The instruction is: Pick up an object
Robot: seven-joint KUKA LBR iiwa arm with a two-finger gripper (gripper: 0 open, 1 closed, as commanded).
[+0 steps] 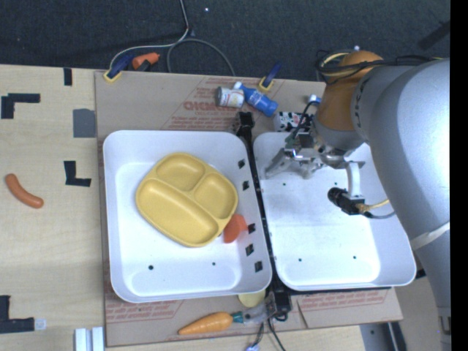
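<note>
Right now the gripper (287,161) is hanging wide open with nothing in it over the right bin (344,258), while the yellow plate (186,198) and small orange thing (234,229) are lying off to its left in the left bin (139,269).

One camera is fixed above the bench (51,218) and looks down at a slant. It sees both white bins (121,269), and the arm (409,123) enters from the right side.
</note>
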